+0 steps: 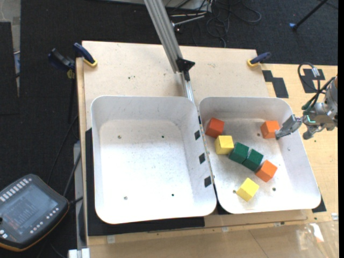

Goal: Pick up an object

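Six small blocks lie in the right bin (301, 160): an orange cube (270, 128) near the right wall, another orange cube (215, 126), a yellow cube (224, 144), two touching green blocks (246, 156), a third orange cube (266, 170), a yellow cube (248, 189). Gripper (287, 128) sits just beside the right-hand orange cube; finger state cannot be told. Left bin (107, 112) adjoins

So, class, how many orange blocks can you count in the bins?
3, all in the right bin: one orange block at its upper left, one by the gripper near the right wall, one lower, beside the green blocks.
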Robot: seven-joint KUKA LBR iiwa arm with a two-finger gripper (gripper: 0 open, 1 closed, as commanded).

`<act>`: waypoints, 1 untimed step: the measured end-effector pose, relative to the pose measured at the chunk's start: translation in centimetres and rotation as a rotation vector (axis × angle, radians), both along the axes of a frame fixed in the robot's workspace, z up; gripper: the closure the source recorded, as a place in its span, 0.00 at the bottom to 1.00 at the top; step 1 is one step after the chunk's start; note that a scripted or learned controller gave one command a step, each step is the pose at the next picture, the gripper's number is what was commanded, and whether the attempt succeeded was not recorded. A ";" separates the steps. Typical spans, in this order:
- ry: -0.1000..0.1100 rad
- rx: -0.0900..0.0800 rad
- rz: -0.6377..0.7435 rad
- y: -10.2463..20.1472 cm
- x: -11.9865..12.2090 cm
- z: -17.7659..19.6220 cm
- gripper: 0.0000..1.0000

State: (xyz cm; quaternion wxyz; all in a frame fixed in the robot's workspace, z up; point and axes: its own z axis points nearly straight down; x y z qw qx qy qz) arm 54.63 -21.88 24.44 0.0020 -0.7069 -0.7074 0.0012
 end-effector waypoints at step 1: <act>-0.005 -0.001 0.001 0.0 0.1 0.3 0.00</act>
